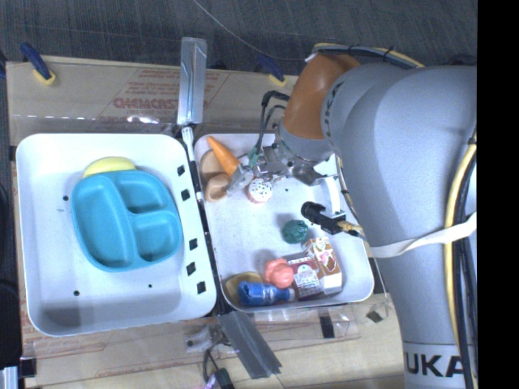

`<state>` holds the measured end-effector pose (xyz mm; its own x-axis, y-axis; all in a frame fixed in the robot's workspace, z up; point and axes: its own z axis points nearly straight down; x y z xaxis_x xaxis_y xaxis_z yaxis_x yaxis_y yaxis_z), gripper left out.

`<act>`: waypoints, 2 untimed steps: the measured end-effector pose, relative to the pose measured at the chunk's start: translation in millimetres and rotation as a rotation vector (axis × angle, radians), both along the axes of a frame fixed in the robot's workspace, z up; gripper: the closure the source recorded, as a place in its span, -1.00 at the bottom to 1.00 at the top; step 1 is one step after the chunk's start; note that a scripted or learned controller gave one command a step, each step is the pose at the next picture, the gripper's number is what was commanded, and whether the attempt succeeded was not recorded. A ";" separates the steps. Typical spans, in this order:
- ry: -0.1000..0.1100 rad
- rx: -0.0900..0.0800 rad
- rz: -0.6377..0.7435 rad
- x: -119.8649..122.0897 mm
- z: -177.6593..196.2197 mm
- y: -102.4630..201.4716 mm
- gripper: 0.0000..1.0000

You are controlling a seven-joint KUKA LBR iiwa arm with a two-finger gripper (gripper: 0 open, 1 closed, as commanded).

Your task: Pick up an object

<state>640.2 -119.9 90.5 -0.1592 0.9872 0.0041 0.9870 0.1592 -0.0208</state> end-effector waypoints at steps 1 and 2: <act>-0.004 -0.003 0.008 1.4 10.4 0.5 1.00; -0.030 -0.001 -0.082 19.1 107.1 44.9 1.00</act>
<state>659.3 -75.0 197.6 -0.0776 0.9970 -0.0007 0.9969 0.0776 0.0085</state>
